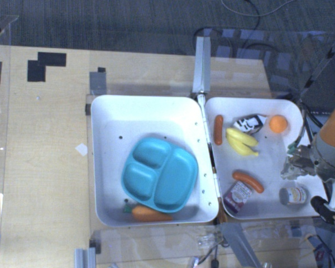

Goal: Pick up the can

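The can (293, 195) is small and silver-grey with a pale label. It lies on its side near the front right corner of the right bin (268, 108). My gripper (297, 165) hangs over the right edge of that bin, just behind the can and a little above it. Nothing shows between gripper and can. The grey arm with its orange band (334, 128) comes in from the right.
The right bin also holds a purple pouch (238, 196), two sausages (248, 181) (218, 129), bananas (241, 140), an orange (277, 124) and a black-and-white item (250, 123). In the left bin lie a blue divided plate (159, 175) and a carrot (151, 213).
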### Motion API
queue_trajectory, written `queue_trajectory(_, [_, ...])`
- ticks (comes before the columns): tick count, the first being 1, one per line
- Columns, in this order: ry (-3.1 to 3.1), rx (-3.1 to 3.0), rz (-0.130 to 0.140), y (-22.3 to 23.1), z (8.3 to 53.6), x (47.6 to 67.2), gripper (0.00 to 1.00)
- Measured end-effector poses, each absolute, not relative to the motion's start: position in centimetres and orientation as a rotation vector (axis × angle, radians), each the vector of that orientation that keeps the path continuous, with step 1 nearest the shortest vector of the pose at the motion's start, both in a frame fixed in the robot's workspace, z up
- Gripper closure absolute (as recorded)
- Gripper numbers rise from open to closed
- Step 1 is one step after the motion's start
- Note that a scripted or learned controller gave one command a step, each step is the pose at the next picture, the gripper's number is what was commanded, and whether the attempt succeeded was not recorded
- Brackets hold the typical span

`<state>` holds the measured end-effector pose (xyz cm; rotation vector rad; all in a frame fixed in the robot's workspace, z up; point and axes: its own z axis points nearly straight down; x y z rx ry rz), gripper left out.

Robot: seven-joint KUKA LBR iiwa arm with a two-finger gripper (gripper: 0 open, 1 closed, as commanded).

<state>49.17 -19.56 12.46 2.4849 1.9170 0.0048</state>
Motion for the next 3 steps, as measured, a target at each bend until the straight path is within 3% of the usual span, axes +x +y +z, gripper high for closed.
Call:
queue_trajectory(1, [1.917,2.485,0.005,-19.6,12.5,49.2,0.00])
queue_trajectory(2, [1.930,2.475,0.014,-19.7,8.9,49.1,0.00])
queue_trajectory(3, [1.932,2.465,0.018,-19.8,9.9,49.4,1.00])
